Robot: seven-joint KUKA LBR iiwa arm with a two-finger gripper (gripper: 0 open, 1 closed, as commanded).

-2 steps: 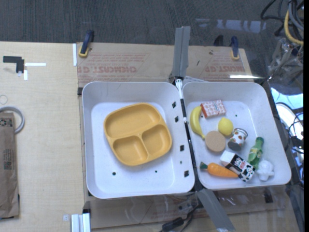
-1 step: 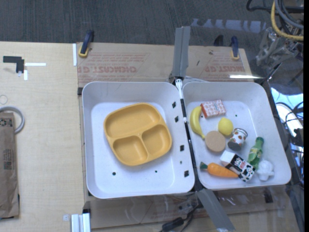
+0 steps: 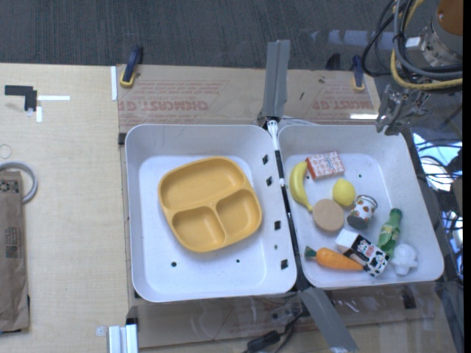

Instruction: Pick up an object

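Tool (image 3: pixel 397 113) hangs above the far right corner of the right bin (image 3: pixel 421 190), touching nothing; finger gap cannot tell, too blurry. Right bin holds banana (image 3: pixel 296 185), lemon (image 3: pixel 344 192), carrot (image 3: pixel 335 259), green bottle (image 3: pixel 390 228). Left bin (image 3: pixel 143 219) holds a yellow divided plate (image 3: pixel 209 203).

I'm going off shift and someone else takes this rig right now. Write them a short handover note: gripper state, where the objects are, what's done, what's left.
Gripper: above the far right corner of the right bin, holding nothing that can be seen.
Right bin holds a banana, red box, lemon, tan disc, carrot, green bottle and a few smaller items.
Left bin holds a yellow divided plate.
Done: nothing picked yet.
Left: descend, grasp one object, lift it.
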